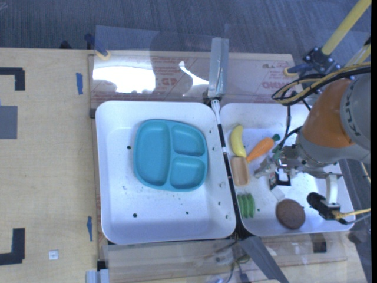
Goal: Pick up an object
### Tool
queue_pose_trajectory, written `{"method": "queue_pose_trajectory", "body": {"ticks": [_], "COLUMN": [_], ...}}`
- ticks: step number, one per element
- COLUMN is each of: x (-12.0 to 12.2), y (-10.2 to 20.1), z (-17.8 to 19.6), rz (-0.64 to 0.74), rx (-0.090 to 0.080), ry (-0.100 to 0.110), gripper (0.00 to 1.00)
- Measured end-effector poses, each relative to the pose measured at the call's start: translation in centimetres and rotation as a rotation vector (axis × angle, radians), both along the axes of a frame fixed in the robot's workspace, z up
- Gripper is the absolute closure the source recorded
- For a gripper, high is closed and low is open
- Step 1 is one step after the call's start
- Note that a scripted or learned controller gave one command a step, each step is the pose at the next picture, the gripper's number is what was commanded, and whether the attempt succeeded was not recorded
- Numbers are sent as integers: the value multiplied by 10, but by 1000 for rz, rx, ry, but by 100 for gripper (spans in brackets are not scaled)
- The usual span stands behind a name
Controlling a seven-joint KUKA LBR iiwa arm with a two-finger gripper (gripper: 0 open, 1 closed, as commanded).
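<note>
Gripper [272, 171] hovered over right white bin [265, 223], jaw state impossible to tell. Small orange plastic carrot [260, 149] lay just beside it, between yellow banana [237, 141] and tan block [239, 171]. Carrot likely light, rigid, smooth; mid-body pinch across width judged best.

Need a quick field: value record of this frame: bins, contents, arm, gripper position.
left bin: holds a blue divided plate
right bin: holds a banana, carrot, tan block, green item, brown round object
banana: near the bin's left wall, upper part
carrot: right of the banana, tilted
tan block: below the banana
green item: lower left corner of the right bin
brown round object: lower middle of the right bin
arm: over the right bin
gripper: low, just right of the tan block, below the carrot
fingers: cannot tell
</note>
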State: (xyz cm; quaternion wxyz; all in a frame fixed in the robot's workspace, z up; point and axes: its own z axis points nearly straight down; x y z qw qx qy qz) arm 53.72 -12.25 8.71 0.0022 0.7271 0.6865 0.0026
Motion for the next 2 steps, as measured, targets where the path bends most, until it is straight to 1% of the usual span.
{"method": "queue_pose_trajectory", "body": {"ticks": [1,2], "x": [1,39], "y": [-1,44], "z": [12,102], "rz": [-2,-18], "rx": [-2,1], "ry": [-4,-3], "gripper": [100,100]}}
